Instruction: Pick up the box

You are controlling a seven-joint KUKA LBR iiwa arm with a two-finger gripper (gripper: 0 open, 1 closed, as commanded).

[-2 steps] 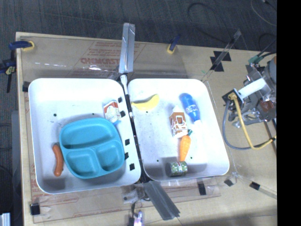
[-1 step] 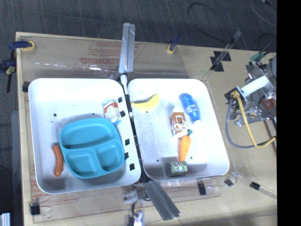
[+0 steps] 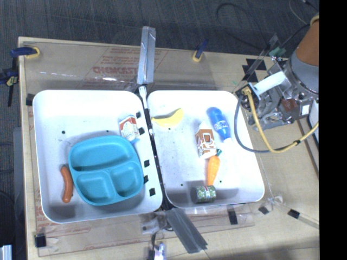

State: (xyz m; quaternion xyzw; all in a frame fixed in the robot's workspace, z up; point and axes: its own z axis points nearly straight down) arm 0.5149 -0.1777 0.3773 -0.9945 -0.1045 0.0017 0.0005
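My gripper (image 3: 259, 104) sits at the right side of the bench, outside the right bin (image 3: 246, 145) and just past its right rim, at the end of my grey arm (image 3: 303, 64) with its orange band; from this angle it is a tangle of metal parts and a looping yellow cable (image 3: 271, 145), and I cannot tell how it is set or whether it has hold of anything. The box (image 3: 205, 143) lies well apart from it, flat on the floor of the right bin near the middle. It is a small carton, orange-brown and white, with a printed pattern too small to read, tilted slightly. A blue bottle (image 3: 219, 123) lies just above and to the right of it, and an orange carrot (image 3: 212, 169) lies just below it, its top end close to the box's lower edge. A yellow banana (image 3: 168, 117) rests near the bin's upper left corner, and a small green can (image 3: 206, 194) lies at its lower edge. In the left bin (image 3: 49, 145) are a blue divided tray (image 3: 105, 169), a sausage (image 3: 66, 184) and a small red and white carton (image 3: 128, 128).
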